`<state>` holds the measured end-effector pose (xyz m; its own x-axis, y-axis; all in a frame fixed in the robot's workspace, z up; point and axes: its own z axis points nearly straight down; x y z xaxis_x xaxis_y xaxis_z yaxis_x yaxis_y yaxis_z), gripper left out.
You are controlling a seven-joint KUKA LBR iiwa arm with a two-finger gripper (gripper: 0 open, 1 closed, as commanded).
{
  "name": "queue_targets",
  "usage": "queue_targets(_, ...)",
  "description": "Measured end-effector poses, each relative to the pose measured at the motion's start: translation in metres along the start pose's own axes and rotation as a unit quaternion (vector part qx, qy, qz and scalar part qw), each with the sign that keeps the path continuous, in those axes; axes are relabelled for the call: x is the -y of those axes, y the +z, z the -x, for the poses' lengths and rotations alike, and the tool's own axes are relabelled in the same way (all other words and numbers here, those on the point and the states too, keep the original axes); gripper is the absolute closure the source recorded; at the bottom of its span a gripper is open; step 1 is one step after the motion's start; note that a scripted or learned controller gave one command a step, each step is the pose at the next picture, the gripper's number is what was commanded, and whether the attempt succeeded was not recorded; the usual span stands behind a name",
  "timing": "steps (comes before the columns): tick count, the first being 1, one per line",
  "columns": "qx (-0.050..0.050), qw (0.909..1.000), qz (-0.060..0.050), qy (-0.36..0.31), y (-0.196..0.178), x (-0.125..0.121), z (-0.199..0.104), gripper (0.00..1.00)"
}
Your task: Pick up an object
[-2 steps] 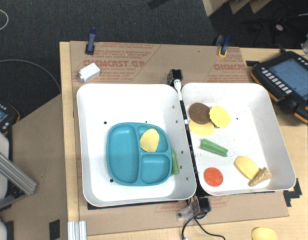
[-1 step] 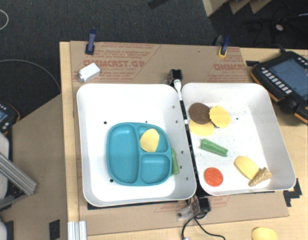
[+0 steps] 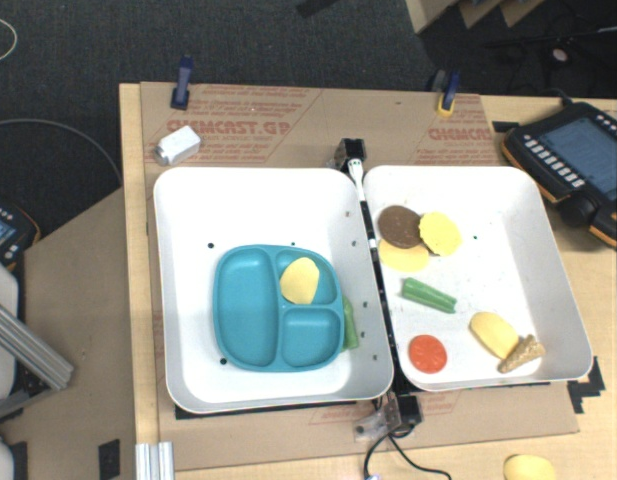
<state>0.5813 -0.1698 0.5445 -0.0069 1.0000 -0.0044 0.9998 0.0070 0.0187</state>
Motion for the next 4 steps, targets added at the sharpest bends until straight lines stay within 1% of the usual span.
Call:
queue_targets(1,-0.003,0.9999,-0.013,0.007,0.083,0.049,0.056,1.0)
queue_targets(2,0.0,1.0,-0.006,0.003,0.067,0.045,0.054,1.0)
queue_targets(4,0.003,1.0,-0.001,0.003,0.046,0.043,0.054,1.0)
